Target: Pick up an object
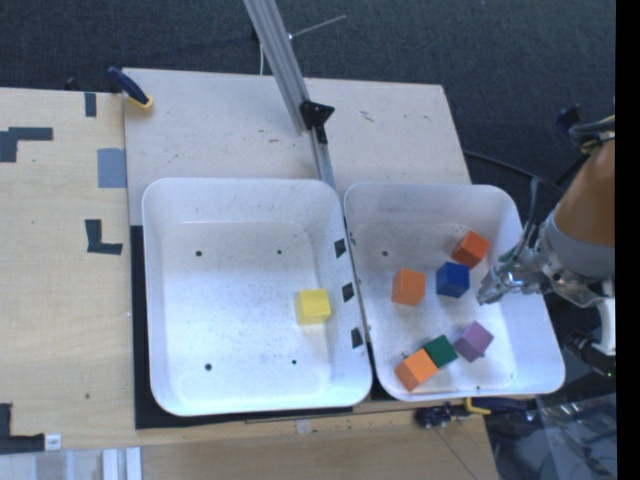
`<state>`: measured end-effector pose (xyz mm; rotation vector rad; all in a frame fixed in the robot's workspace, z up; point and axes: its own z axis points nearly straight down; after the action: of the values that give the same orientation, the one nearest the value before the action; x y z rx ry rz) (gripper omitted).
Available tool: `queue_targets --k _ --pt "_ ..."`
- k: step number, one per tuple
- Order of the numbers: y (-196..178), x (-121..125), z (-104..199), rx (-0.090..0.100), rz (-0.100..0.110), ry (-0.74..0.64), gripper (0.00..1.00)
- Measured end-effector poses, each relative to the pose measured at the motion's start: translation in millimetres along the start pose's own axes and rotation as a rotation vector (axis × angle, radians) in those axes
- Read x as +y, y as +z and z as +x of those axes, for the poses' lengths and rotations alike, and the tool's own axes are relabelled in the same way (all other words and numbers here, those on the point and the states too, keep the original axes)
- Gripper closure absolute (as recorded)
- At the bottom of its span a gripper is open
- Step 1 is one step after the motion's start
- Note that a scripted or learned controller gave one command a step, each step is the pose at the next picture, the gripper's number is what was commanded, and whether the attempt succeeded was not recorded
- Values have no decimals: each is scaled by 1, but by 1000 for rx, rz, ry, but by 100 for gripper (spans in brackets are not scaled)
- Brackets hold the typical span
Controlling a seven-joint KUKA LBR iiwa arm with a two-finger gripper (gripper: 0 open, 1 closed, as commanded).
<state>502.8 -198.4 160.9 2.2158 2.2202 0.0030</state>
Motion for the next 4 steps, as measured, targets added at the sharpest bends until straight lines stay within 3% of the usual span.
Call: queue_targets --k 1,2,4 --pt "-46 3 8 1 1 -1 100" --pt "-65 4 9 2 3 0 100" --pt "-65 15 111 3 7 -5 100"
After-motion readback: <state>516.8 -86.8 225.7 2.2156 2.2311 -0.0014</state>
